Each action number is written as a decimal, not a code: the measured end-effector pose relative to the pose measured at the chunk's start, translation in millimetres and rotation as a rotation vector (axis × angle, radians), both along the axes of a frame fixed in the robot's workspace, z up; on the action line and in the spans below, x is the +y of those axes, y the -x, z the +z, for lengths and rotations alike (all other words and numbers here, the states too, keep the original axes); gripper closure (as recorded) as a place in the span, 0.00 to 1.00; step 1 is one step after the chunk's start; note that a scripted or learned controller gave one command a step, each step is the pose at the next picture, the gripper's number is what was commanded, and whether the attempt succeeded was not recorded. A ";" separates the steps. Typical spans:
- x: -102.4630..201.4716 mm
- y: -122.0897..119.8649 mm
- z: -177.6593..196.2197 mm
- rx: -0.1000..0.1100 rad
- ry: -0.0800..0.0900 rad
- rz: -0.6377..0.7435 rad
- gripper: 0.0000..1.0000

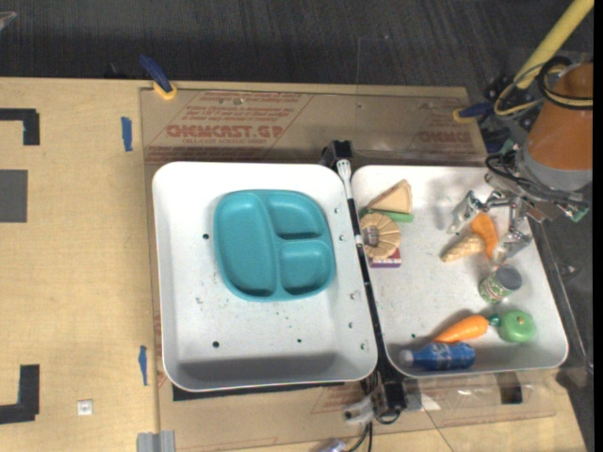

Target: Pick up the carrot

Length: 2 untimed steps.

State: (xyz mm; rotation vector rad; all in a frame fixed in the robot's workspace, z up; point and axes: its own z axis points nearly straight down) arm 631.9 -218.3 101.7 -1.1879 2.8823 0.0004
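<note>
Evidently unfinished: the silver two-finger gripper point(490, 222) sits over the small orange tapered carrot point(483, 234) in the right shallow white bin point(424, 196); whether its jaws are spread or pinching cannot be told, and no lift is confirmed.

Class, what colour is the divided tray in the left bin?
Teal-blue; the tray shows plainly in the camera view.

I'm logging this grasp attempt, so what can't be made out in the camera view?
- Gripper: whether it grips the orange piece beneath it is unclear; too small, and cluttered by cables.
- Arm: cut off by the frame's edge.
- Small round item: too blurred to identify.
</note>
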 end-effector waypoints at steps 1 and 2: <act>1.0 -3.1 12.8 -0.011 -0.002 -0.003 1.00; 40.6 -19.3 61.7 0.005 0.009 0.059 1.00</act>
